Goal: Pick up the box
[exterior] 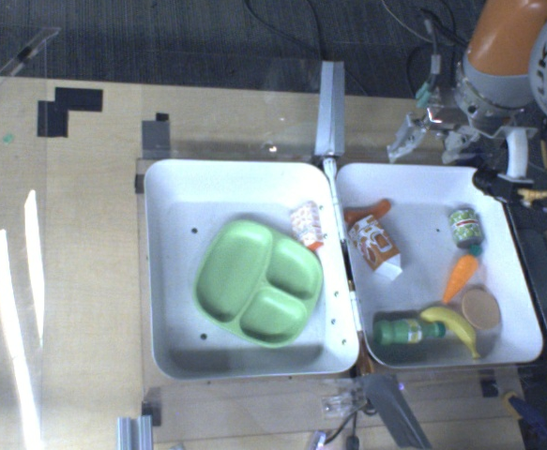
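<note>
Gripper (414, 141) hovers past the right bin's (526, 345) far rim, fingers apparently spread with nothing between them. Nearer the camera and slightly left lies the box (374, 242), flat beside the divider; a good approach centres overhead and closes across its narrow sides.

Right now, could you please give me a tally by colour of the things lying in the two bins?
Green: 3 – divided plate, bottle, small can
Orange: 2 – box, carrot
Yellow: 1 – banana
White: 1 – small packet
Tan: 1 – round lid
Total: 8
</note>
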Available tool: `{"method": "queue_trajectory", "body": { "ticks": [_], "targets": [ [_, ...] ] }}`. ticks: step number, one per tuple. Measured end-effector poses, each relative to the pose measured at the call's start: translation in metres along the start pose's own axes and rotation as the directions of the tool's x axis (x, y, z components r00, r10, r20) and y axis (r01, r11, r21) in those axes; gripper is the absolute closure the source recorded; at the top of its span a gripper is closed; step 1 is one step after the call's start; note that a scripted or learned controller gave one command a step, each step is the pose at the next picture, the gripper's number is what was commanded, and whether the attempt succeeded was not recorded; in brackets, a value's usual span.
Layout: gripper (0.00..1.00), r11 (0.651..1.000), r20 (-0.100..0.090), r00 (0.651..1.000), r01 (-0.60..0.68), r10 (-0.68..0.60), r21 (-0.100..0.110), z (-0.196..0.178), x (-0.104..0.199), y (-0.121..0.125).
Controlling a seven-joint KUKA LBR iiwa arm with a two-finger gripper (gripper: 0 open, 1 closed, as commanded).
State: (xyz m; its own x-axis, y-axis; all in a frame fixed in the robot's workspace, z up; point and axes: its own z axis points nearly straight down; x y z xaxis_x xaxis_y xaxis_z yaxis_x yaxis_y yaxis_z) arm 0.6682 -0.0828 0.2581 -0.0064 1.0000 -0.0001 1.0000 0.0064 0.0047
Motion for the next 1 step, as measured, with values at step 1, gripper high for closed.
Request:
{"method": "queue_trajectory", "body": {
  "ticks": [1],
  "targets": [
    [0.00, 0.999, 0.000, 0.999, 0.044, -0.044, -0.001, 0.1580, -0.0243, -0.0306]
  ]
}}
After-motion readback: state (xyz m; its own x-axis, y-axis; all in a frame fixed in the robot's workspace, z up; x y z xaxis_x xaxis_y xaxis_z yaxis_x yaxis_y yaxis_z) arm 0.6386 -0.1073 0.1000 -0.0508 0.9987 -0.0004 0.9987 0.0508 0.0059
